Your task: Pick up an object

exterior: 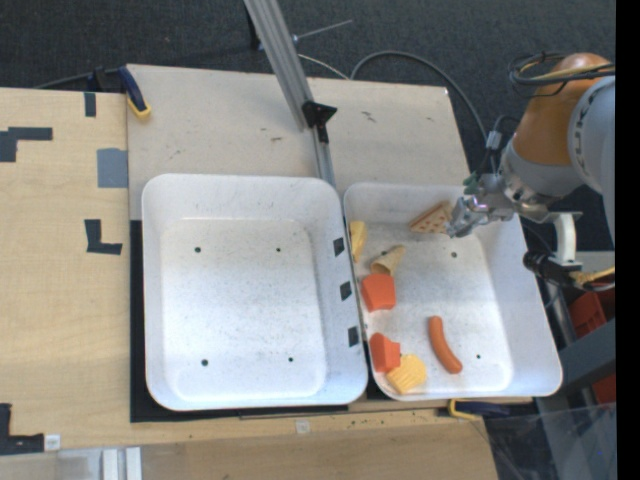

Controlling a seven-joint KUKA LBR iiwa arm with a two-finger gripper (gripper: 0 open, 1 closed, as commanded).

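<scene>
Hovering over the right bin, the pincer touches a tan wedge; its opening cannot be told.

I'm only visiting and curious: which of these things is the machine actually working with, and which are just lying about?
In the job:
hand
tan wedge beside it
right bin

Lying about:
sausage
orange block
cone
yellow corn piece
left bin

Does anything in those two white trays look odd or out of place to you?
Nothing looks spilled or broken. The toy food all sits in the right bin, mostly crowded along its left wall, and a tan wedge piece lies tilted right beside the gripper.
</scene>
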